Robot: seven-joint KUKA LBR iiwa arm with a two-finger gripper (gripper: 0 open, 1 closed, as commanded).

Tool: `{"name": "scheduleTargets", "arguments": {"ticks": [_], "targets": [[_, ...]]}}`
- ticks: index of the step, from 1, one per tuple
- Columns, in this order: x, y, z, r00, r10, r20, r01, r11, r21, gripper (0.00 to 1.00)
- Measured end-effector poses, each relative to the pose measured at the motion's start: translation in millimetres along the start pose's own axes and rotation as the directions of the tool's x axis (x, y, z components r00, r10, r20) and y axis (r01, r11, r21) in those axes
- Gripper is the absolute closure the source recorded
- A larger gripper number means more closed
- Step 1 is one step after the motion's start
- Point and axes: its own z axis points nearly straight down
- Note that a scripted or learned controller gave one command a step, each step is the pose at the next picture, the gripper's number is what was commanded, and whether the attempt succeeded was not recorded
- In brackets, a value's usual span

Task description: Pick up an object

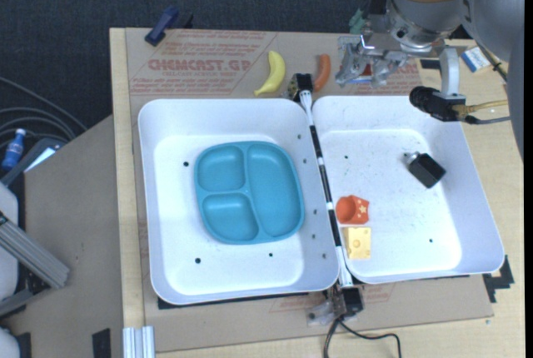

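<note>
The yellow square block (359,243) lay nearest, touching the orange moulded toy (352,208) at its 12 o'clock, in the right white bin (466,181). A small black block (426,169) sat at 2 o'clock. The left white bin (162,181) held a teal divided plate (248,191). The gripper (373,65) hung beyond the far rim; whether spread or pressed together cannot be told. Risk: the touching pair might shift together.

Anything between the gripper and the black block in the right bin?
Nothing visible. The gripper hangs above the right bin's far rim, and the black block lies alone on open white floor nearer the camera. The orange piece and yellow piece lie off toward the divider.
</note>
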Motion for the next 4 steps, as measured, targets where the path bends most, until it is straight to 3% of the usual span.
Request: {"name": "scheduleTargets", "arguments": {"ticks": [1,2,3,4], "targets": [[27,0,6,1.000,-0.002,-0.002,0.002,1.000,0.004,1.00],[11,0,0,1.000,-0.001,-0.001,0.001,1.000,0.000,1.00],[85,-1,15,1.000,-0.002,-0.003,0.002,1.000,0.005,1.00],[97,-58,12,1.000,-0.001,-0.002,0.001,1.000,0.005,1.00]]}}
